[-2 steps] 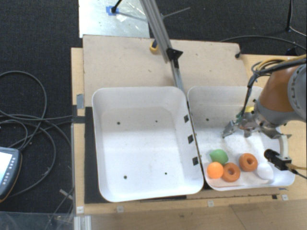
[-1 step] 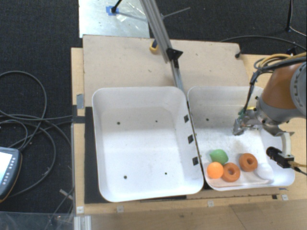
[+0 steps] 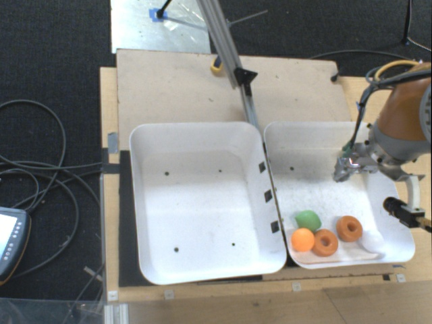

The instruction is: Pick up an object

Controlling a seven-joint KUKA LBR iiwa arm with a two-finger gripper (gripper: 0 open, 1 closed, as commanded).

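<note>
Landmark: right bin, the one the arm reaches over.

Gripper hangs above the bin's middle, toward its far-right part, the wrist coming in over the right rim. It looks clear of the floor, height uncertain from this slant. Fingers: cannot tell whether spread or closed; the tip is small and blurred. Nothing is visible between them.

Contents, all along the bin's near edge:
- green lump, nearest the bin's centre, just behind the ball.
- orange ball, in the near-left corner, touching or almost touching the first ring.
- ring, orange-brown, lying flat, hole up.
- second ring, same kind, just right of the first and slightly further in.
- white piece, near-right corner, hard to make out against the bin.

Left bin lies beside the right bin, across the divider.

Key relation: every candidate sits nearer the camera than the gripper. The second ring is almost straight toward the near edge from the tip; the green lump is toward the near edge and left. Both are well apart from the tip. Rings and ball have no long axis to align with; the lump looks slightly elongated left-right.

Judgement: no grasp yet. Task at approach stage. Cluster is tight, so a descent on the ball or first ring risks nudging its neighbour.
</note>
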